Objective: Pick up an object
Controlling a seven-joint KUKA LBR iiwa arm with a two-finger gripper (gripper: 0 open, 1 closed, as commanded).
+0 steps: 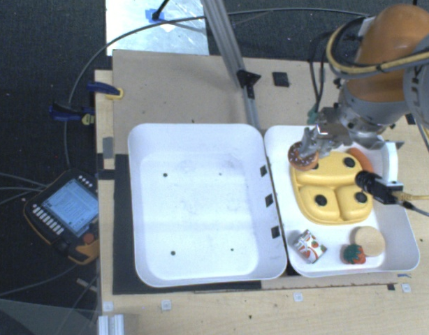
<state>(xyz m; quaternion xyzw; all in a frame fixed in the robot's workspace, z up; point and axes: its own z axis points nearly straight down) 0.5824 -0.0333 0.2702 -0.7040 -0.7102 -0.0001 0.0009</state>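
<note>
A grey arm with an orange band reaches in from the right over the right-hand bin [403,253], its gripper [307,147] lowered at the bin's upper left, just above a small round brown-and-white object [302,157] that sits at the top left corner of a large yellow moulded tray-like piece [333,187]. Whether the jaws are open, closed or gripping anything cannot be told from this angle; the wrist and cabling mask them. The round object looks to be the target, lying directly beneath the tool and touching the yellow piece. Elsewhere in the same bin, a small red-and-white patterned item [309,246] rests near the front left, with a tan disc [370,239] and a red-and-green berry-like toy [353,254] just beside each other at the front right. The left bin [141,208] lies alongside on the surface, with a handheld pendant [64,211] off to the far left. The step in hand appears to be the descent or closing on the round object; the next move likely calls for a firm closure and a straight lift clear of the yellow piece's edge.
</note>
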